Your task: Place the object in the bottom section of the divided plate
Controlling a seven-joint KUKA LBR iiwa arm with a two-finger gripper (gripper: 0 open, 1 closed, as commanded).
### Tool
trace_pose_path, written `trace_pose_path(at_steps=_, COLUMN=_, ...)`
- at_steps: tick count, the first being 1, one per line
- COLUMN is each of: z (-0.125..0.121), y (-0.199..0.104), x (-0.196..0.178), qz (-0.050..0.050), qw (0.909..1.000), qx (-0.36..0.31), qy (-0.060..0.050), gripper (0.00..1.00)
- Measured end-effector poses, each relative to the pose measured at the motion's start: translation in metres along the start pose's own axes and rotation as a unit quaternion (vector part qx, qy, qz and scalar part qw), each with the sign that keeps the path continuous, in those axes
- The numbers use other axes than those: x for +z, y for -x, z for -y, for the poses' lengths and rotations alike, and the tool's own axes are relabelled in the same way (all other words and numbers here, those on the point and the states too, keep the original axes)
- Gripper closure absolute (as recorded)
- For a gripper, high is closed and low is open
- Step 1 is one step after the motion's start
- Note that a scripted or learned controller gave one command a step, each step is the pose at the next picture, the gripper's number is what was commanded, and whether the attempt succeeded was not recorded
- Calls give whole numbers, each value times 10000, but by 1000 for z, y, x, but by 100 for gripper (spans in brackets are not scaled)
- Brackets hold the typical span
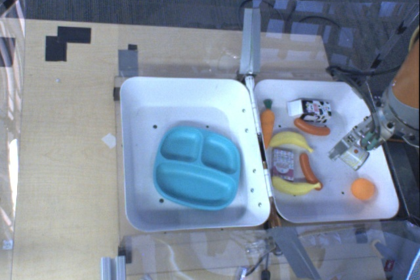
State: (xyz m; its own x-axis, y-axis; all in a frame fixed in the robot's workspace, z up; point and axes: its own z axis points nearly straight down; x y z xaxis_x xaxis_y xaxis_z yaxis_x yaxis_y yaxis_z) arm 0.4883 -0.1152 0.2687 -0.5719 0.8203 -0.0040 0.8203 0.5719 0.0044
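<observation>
A light blue divided plate lies in the left bin, with two small sections at the far side and one long section at the near side. The right bin holds a carrot, a banana, two sausages, a small black and white carton, a red packet and an orange. My gripper hangs over the right side of the right bin, above and to the left of the orange. It is open, with nothing between its fingers.
A metal divider post stands at the far side between the two bins. Cables lie behind the right bin. Black tape marks sit on the wooden bench at the far left.
</observation>
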Motion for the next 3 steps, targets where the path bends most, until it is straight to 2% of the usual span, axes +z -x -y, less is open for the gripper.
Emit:
trace_pose_path(at_steps=1, z=-79, y=57, x=-96, qz=15, qw=10000, qx=71, qy=13, gripper=100)
trace_pose_path(at_steps=2, z=-33, y=42, x=32, qz=3, qw=9925, qx=-1221, qy=2, gripper=100)
trace_pose_path(at_steps=3, z=-120, y=82, x=-45, qz=28, qw=9676, qx=-2527, qy=20, gripper=100)
